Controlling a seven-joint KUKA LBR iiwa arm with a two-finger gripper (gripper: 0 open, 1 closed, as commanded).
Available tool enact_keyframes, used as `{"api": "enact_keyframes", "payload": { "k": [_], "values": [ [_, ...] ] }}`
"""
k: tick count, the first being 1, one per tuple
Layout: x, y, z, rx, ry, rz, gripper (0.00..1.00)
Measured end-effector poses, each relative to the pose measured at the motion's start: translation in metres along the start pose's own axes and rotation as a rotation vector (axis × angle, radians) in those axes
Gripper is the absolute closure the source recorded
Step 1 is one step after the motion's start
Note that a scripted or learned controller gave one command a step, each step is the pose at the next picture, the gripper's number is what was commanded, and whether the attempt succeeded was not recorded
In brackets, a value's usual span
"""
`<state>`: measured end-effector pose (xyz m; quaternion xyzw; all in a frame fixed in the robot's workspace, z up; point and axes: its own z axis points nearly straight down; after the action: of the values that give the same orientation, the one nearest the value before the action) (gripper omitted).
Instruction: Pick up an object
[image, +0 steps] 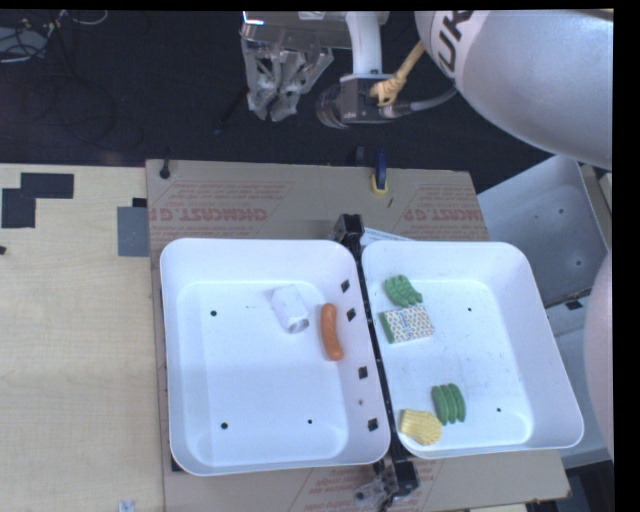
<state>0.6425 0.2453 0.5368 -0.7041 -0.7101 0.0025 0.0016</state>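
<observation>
My gripper hangs high over the dark area behind the bench, well beyond the far edge of the left bin, and nothing shows in it. In the left bin a small white cup lies on its side, with an orange sausage-shaped piece just right of it near the divider. The right bin holds a green bumpy piece, a speckled block with a green edge, a second green ribbed piece and a yellow corn-like piece.
Black clips run along the seam between the two bins. The bins rest on a cardboard sheet laid over a light wooden bench. The arm's large white body fills the upper right.
</observation>
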Motion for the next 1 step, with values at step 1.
{"api": "enact_keyframes", "payload": {
  "k": [1],
  "values": [
    [-0.0001, 0.0006, 0.0001, -0.001, 0.0, 0.0, 1.0]
  ]
}}
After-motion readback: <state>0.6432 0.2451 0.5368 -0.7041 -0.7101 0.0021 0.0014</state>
